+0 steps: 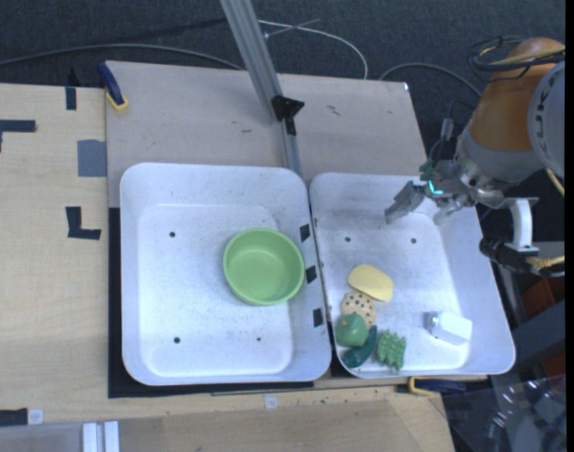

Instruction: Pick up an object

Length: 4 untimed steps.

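Note:
My gripper (422, 205) hangs over the back right part of the right bin (414, 252), its two grey fingers spread apart with nothing between them. In that bin's front half lie a yellow rounded piece (371, 282), a tan spotted piece (357, 306), a green pepper-like toy (352, 330), a dark teal piece (362, 352), a green leafy toy (391, 348) and a small white block (448, 326). All of them sit well in front of the gripper. A green bowl (263, 266) stands in the left bin (174, 281).
A grey metal pole (254, 40) slants up from between the bins' back edges. Cables run across the dark floor behind the bench. A blue and yellow clamp (113, 87) sits at the board's back left corner.

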{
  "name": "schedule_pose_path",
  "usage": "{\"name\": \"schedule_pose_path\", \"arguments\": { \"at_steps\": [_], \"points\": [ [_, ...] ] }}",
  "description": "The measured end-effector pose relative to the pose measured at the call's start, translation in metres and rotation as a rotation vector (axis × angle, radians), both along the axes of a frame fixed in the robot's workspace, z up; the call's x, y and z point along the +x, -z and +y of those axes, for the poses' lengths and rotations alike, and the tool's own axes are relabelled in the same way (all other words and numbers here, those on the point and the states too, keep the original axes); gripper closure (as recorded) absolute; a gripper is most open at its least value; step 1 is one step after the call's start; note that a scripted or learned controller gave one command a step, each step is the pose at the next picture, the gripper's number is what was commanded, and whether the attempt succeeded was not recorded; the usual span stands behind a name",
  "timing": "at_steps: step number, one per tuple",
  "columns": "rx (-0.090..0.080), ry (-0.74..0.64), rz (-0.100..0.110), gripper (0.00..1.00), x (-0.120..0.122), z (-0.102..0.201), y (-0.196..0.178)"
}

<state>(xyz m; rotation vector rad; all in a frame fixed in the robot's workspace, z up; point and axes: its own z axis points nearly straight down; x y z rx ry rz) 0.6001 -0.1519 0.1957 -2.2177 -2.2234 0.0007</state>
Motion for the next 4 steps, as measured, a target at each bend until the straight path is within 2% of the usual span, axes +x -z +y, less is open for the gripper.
{"name": "schedule_pose_path", "arguments": {
  "at_steps": [1,2,3,4],
  "points": [
    [0.000,0.001,0.006,0.00,-0.007,0.009,0.057],
    [-0.003,0.001,0.000,0.00,-0.007,0.010,0.109],
    [0.000,0.000,0.001,1.00,-0.007,0.011,0.098],
    [-0.001,0.001,-0.004,1.00,0.002,0.012,0.051]
  ]
}}
